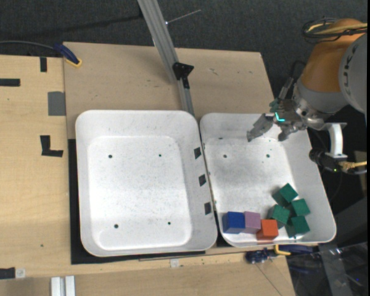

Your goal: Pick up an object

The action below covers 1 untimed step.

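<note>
Two white bins side by side on a wooden bench: left bin (pixel 139 180), right bin (pixel 246 177). All places below given against the right bin.

Gripper (pixel 268 132) over its far edge, toward the far right corner, on a grey arm (pixel 333 73) with an orange band, reaching in from the right. Fingers spread apart, nothing between them; one finger (pixel 258 129) pointing down-left, the other shorter, near the rim.

Blocks clustered at its near right corner, well apart from the gripper. Blue block (pixel 234 221) against the near wall, purple block (pixel 252 221) touching it on the right, orange block (pixel 269 228) just beside that. Green blocks (pixel 290 209) heaped further right, up against the right wall, several touching one another.

Bare, speckled floor through its middle and far part.

Grey metal pole (pixel 163 39) slanting in from the far side, ending at the gap between the bins. Black tape marks (pixel 48 145) on the bench, far off past the left bin.
</note>
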Available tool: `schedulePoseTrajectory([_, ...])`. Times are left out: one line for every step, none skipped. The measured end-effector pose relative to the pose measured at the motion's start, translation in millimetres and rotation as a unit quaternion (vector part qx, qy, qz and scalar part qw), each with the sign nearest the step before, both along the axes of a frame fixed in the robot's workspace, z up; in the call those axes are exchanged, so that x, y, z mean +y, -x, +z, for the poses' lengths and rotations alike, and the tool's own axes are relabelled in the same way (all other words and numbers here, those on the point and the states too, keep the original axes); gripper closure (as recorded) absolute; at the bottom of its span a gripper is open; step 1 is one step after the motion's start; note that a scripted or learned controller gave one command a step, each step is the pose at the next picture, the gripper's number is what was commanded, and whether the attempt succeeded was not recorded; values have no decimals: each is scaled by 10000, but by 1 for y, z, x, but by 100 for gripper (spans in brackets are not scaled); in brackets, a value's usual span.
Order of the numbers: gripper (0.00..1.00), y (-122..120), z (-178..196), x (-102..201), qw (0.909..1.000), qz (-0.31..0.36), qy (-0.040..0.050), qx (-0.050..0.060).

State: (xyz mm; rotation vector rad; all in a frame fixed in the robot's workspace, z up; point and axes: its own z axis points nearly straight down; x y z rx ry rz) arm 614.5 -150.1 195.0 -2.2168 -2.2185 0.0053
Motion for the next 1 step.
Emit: schedulePoseTrajectory([0,-1,3,0,10000,8,6,-24])
